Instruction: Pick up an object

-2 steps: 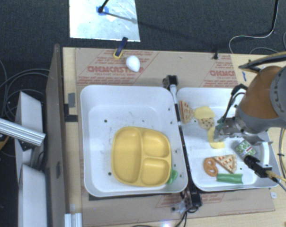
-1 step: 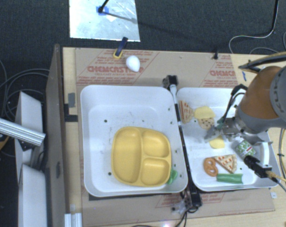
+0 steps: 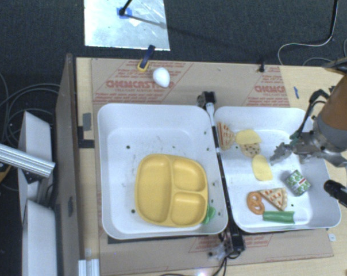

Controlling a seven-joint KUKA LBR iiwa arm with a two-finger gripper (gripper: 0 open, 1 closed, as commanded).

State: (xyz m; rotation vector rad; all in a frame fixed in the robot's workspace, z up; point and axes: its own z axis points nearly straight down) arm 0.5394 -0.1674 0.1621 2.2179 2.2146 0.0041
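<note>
The right bin (image 3: 320, 214) holds several toy foods. A yellow oval piece (image 3: 261, 168) lies near its middle. A green and white can (image 3: 298, 182) lies to the right of it. At the front lie a pretzel (image 3: 255, 202), a pizza slice (image 3: 274, 197) and a green bean pod (image 3: 278, 216). At the back left are a waffle wedge (image 3: 225, 135), a yellow chunk (image 3: 248, 136) and a brown cracker (image 3: 251, 149). My gripper (image 3: 280, 152) hangs low over the bin's middle, just above and right of the yellow oval, with nothing visibly in it.
The left bin (image 3: 119, 131) holds a yellow divided plate (image 3: 172, 190), with a green item (image 3: 210, 214) at the plate's front right corner. A white egg (image 3: 161, 76) and a yellow-blue tool (image 3: 145, 58) lie on the cardboard behind the bins. Cables run along the left.
</note>
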